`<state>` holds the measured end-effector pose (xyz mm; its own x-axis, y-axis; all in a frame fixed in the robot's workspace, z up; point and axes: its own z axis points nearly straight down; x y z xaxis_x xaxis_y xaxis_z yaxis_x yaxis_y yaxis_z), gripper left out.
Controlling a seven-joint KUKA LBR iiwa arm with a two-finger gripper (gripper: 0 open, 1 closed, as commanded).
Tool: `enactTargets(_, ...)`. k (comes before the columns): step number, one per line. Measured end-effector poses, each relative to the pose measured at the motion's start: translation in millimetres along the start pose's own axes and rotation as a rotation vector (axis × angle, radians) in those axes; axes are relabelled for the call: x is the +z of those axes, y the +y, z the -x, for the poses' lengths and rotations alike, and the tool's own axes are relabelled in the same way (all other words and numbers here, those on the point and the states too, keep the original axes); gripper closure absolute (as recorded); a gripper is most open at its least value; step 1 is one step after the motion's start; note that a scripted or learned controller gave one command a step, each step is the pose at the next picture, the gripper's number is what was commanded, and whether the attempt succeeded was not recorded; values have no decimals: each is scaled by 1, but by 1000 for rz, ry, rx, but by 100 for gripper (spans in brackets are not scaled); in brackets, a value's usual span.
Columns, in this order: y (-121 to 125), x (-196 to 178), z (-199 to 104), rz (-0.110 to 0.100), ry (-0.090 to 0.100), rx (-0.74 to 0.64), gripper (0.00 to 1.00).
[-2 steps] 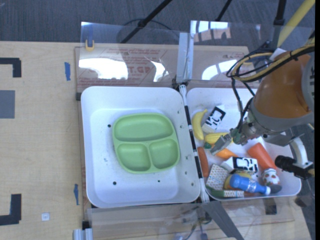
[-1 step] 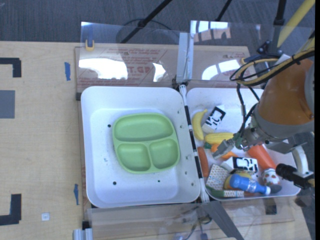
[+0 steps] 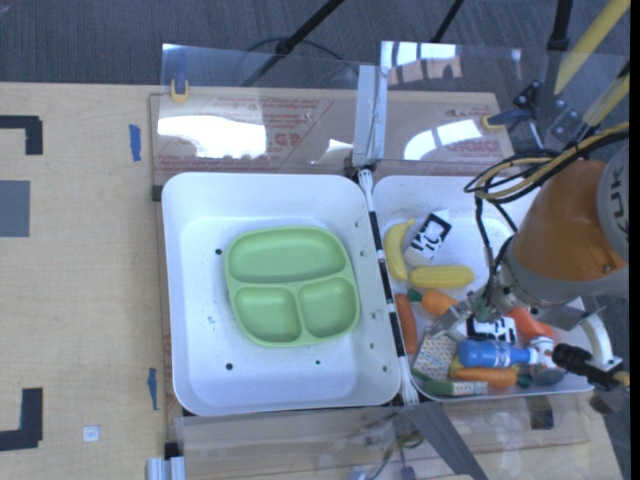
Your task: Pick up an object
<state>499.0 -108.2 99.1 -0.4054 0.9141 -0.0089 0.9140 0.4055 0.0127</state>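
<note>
While the gripper (image 3: 487,313) hangs low over the clutter in the right bin (image 3: 470,190), whether it is spread or pinching cannot be told. The blue bottle (image 3: 493,353), perhaps its target, lies at six o'clock from it, unlifted; the pick remains undone.

- A divided tray (image 3: 290,285) lies in the middle of the left bin (image 3: 190,208).
- The right bin (image 3: 470,190) holds two bananas (image 3: 398,250), carrots (image 3: 437,303) and perhaps a bottle (image 3: 492,353), crowded toward its front edge.
</note>
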Motion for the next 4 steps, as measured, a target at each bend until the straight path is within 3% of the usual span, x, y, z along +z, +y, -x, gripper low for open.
enactTargets(1, 42, 13, 19, -7, 6, -106, 0)
enactTargets(2, 42, 13, 19, -7, 6, -106, 0)
enactTargets(3, 44, 1, 21, -1, 2, -104, 100)
enactTargets(4, 101, -85, 12, -9, 9, -284, 100)
